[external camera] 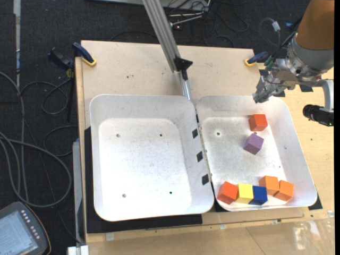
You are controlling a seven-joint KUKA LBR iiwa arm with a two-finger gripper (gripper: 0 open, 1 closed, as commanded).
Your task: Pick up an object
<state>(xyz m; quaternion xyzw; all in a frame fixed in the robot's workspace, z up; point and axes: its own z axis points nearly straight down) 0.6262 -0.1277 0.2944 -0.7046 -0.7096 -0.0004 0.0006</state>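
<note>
Camera view: gripper [262, 96] hangs over the right bin's [300, 158] far rim; can't tell its state. Nearest orange cube [258, 122] sits at six o'clock, near.

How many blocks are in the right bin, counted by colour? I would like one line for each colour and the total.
Orange blocks: 4, at and
Purple block: 1
Yellow block: 1
Blue block: 1
Total: 7, all in the right bin
</note>
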